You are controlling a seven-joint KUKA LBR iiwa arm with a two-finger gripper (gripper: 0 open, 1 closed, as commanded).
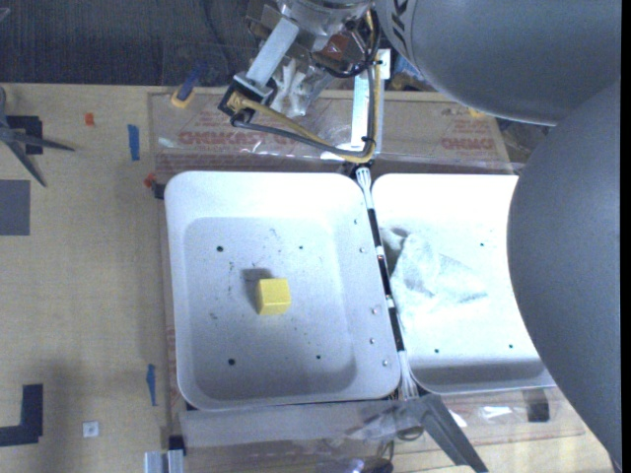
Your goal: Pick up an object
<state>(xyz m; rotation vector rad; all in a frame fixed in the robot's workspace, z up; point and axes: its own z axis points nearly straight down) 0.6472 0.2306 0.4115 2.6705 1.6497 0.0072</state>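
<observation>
yellow block waits in the left bin, arm parked high above

a small yellow block (273, 296) sits alone near the middle of the left bin (197, 215), flat on the bin floor and well apart from every wall. the right bin (473, 205) holds a crumpled, pale, see-through wrapper or bag (429, 269) close to the divider between the two bins.

the hand (286, 77) is up at the top of the view, above the far edge of the surface (79, 264) and well away from the block. whether it is open or closed cannot be told from here, and nothing is seen in it.

the block looks stiff, light and square-sided, likely foam or wood, so it should not crush or bend. its flat opposite faces offer the best hold: come straight down over it and close across two parallel sides, near the middle of their height. the open floor around it leaves room on every side. the wrapper, by contrast, looks soft and slippery, a poorer choice.
</observation>
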